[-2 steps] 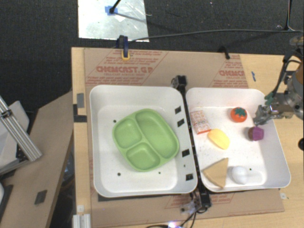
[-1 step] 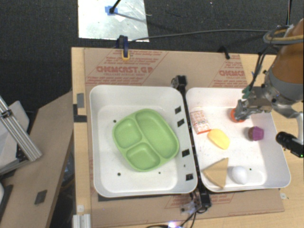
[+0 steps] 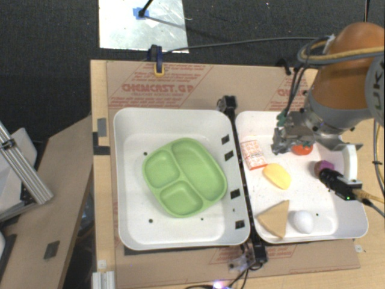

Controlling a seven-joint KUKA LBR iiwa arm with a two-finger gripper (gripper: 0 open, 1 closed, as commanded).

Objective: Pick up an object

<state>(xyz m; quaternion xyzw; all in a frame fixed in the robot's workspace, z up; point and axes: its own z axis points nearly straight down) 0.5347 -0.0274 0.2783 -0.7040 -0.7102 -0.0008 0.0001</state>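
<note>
Just beside tool (image 3: 284, 143), orange-red object (image 3: 301, 149)

One fixed camera above the bench (image 3: 180, 71) — looking down at a slant, both bins (image 3: 129, 161) in view.

"CHEMCAST GP" on brown board (image 3: 157, 88)

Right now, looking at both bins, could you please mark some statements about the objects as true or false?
1. The green tray lies in the left bin. True.
2. The yellow object lies on the green tray. False: it lies in the right bin.
3. The gripper is above the right bin. True.
4. The white egg-shaped object lies at the far end of the right bin. False: it lies near the front edge, beside the tan wedge.
</note>
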